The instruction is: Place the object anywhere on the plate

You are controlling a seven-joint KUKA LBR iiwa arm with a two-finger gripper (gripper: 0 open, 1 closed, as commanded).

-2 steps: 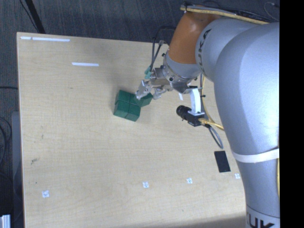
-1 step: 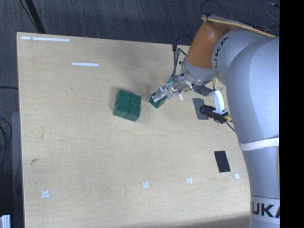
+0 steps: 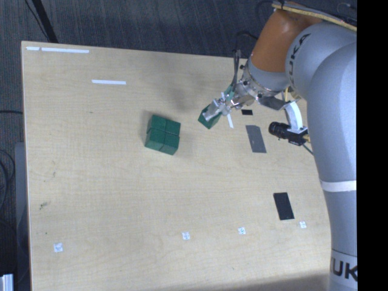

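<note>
A small green block [image 3: 207, 120] hangs just above the wooden bench top, at the tip of my gripper [image 3: 217, 114]. The fingers look shut on it, one silver finger [image 3: 230, 119] showing beside it. The arm comes in from the upper right, its orange band [image 3: 276, 38] above the wrist. A larger dark green square piece [image 3: 162, 134], scored into four parts, lies flat on the bench to the left of the gripper, about a hand's width from the held block.
Two dark strips [image 3: 257, 139] [image 3: 283, 205] lie on the bench to the right. A white strip [image 3: 109, 82] marks the far left. Small white markers [image 3: 186, 236] dot the front. The bench's left edge [image 3: 24, 162] borders dark floor.
</note>
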